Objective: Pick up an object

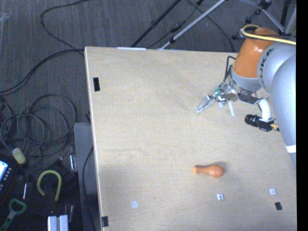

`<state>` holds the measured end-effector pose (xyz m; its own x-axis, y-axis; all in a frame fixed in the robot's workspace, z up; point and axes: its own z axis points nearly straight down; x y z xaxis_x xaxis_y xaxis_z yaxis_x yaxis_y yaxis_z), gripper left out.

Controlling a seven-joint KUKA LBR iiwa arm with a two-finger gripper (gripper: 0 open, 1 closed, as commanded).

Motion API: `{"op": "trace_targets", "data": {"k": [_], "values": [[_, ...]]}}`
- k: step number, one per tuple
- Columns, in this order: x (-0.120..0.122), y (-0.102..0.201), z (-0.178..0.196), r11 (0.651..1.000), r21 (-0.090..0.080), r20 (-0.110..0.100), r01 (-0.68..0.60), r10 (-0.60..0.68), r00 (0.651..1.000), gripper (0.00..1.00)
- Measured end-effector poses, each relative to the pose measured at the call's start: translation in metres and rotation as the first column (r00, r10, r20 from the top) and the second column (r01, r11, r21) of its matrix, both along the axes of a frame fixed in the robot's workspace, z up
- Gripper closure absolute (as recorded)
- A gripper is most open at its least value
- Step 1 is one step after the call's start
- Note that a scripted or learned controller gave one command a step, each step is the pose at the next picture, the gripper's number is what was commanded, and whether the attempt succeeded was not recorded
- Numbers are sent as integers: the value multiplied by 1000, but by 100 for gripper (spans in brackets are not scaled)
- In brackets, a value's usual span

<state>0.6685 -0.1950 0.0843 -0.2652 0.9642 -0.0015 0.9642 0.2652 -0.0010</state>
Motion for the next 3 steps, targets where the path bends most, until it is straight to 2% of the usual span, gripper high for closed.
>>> {"op": "trace_targets", "data": {"k": [1,2,3], "values": [[0,1,10,1000,0,1,0,0,1000,100],[0,0,173,981,-1,1,195,-195,981,100],[-1,90,45,973,2,-3,230,-230,973,100]]}}
